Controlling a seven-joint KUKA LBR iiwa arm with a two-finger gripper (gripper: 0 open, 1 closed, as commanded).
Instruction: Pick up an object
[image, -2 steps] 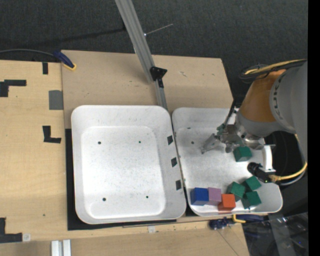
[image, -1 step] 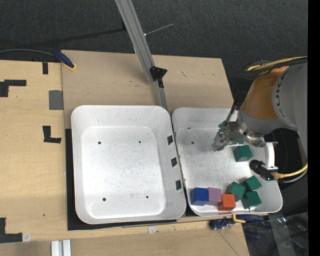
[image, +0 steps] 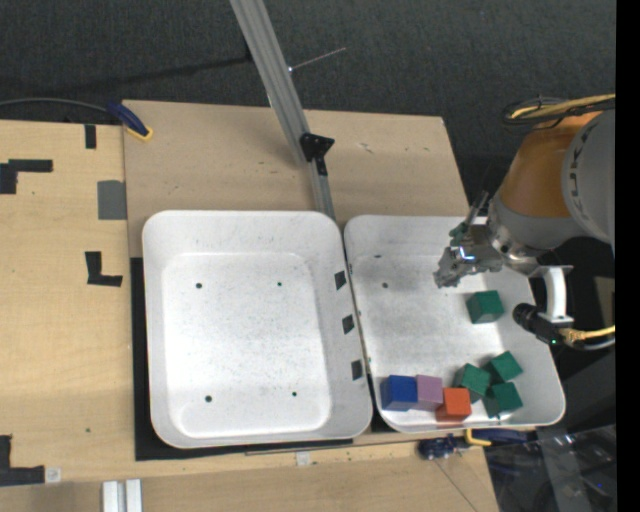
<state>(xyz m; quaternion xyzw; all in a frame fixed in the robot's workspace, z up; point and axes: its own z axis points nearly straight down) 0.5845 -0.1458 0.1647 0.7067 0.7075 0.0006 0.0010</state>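
My pincer (image: 455, 268) hangs over the upper right part of the right-hand bin (image: 400, 240), reaching in from the right; whether it is clenched or released I cannot tell from this angle, and nothing can be made out in its grasp. The nearest block, a green cube (image: 485, 306), lies apart from the others on the bin floor just below and slightly to the right of my pincer, near it but not touching. The rest crowd the bin's lower right corner: a blue block (image: 400, 391), a lilac block (image: 429, 390) pressed against it, an orange block (image: 456, 403), and three more green blocks (image: 492, 382) bunched together beside those. The left-hand bin (image: 240, 225) sits alongside on the wooden bench (image: 60, 300).
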